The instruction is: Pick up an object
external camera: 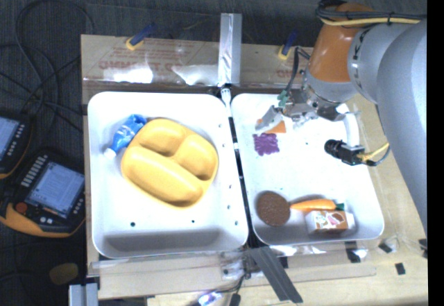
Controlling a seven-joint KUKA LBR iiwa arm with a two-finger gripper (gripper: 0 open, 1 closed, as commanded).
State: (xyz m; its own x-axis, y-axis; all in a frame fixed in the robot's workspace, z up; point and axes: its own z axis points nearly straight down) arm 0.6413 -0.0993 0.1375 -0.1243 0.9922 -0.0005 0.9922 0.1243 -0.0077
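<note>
My gripper (283, 116) hung low over the far-left part of the right bin (361, 190), just above a small orange wedge (275, 127) and a purple bunch of toy grapes (266, 143) that lay touching or nearly touching each other. Whether my jaws were spread or pinching I could not tell; the wrist hid them, and nothing showed between them.

I judged the wedge the nearest thing to take. It looked like light, stiff plastic, smooth and likely to skid on the bin floor, so I would close across its narrow sides, not its sloped faces. The grapes looked knobbly and perhaps softer, easier to bite into.

At the near edge of the same bin lay a brown disc (273, 208), a toy carrot (313, 205) and a small juice carton (326, 221), crowded together; the disc lay flat and offered little to grip. The left bin (166, 228) held a big yellow bread-shaped toy (168, 160), too broad for my reach, with a blue crumpled wrapper (126, 130) at its far-left side.

The bin floor was smooth and white, with open room mid-bin, but the left wall stood close to the wedge.
</note>
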